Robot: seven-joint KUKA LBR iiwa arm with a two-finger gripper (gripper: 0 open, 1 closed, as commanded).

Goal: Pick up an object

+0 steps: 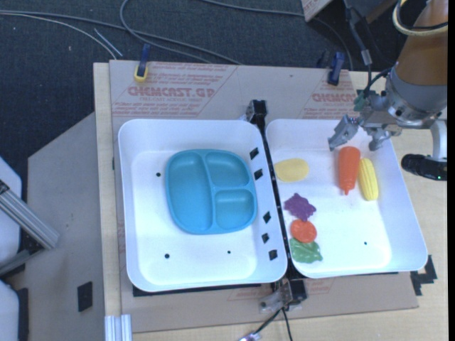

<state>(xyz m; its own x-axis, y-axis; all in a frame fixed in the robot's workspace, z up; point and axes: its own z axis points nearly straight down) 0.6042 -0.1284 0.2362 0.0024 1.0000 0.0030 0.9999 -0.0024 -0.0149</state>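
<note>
Carrot (348, 168) is seen lying in the right bin (398, 254), near its upper right, long axis running roughly top to bottom in the view. Corn cob (367, 178) is laid just beside it on the right, touching or nearly so; contact cannot be resolved. Hand (357, 135) is positioned directly above the carrot's top end. Its fingers are seen spread, one tip to the upper left of the carrot and one to the upper right, with nothing pinched between them. Whether the tips reach the bin floor cannot be told from this angle; they probably hang a little above it.

Grey arm (419, 55) with the orange band is seen entering from the upper right.

Other items in the right bin: a yellow lemon-like piece (291, 169) near the left wall, a purple piece (299, 207) below it, then a red tomato-like piece (303, 231) and a green leafy piece (306, 252), those last two touching. All four are well apart from the carrot.

Left bin (142, 261) is occupied by a blue divided plate (210, 190), roughly centred, three compartments visible.

Both bins are set side by side on a brown board (192, 84) on the table, clamped at the far edge by a blue-yellow clamp (143, 64) and a blue clamp (335, 68).
</note>
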